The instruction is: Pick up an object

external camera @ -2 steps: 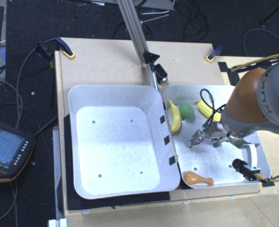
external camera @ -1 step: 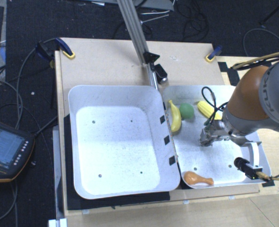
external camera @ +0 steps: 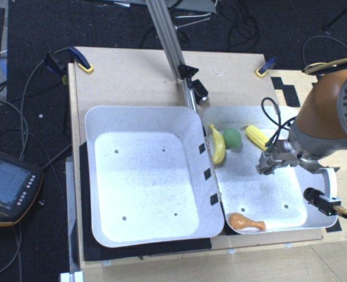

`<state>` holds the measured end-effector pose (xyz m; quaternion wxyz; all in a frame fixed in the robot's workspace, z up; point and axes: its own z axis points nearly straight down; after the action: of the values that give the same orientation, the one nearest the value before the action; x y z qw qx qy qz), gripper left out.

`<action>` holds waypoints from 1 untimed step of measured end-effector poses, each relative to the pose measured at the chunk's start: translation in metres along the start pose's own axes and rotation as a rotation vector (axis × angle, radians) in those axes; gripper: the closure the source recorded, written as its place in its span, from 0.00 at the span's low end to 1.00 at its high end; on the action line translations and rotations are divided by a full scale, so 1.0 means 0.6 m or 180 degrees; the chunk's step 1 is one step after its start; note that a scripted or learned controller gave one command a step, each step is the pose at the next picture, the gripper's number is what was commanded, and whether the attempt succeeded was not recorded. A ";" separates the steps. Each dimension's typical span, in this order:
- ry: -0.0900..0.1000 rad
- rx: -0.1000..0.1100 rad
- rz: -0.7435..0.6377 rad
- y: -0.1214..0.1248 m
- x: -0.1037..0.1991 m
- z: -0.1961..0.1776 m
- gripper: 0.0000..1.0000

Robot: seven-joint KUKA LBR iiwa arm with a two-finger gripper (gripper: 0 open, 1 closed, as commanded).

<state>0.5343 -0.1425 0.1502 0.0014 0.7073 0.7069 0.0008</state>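
The gripper hangs over the middle of the right bin, carried by the grey arm with its orange band, which enters from the right. Whether it is open or closed cannot be told from this angle, and no object is seen in its hold. A yellow corn cob lies just above the gripper, close beside it but apart. A green ball sits to the gripper's upper left, touching a yellow banana that lies further left against the bin wall. An orange gourd-shaped toy rests below and left of the gripper, near the bin's front rim. The left bin stands well to the left.
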 end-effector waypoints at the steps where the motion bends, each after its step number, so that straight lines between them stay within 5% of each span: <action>1: -0.0001 -0.0008 -0.0004 0.003 -0.002 -0.104 1.00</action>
<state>0.5360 -0.1434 0.2129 0.0023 0.7069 0.7073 0.0016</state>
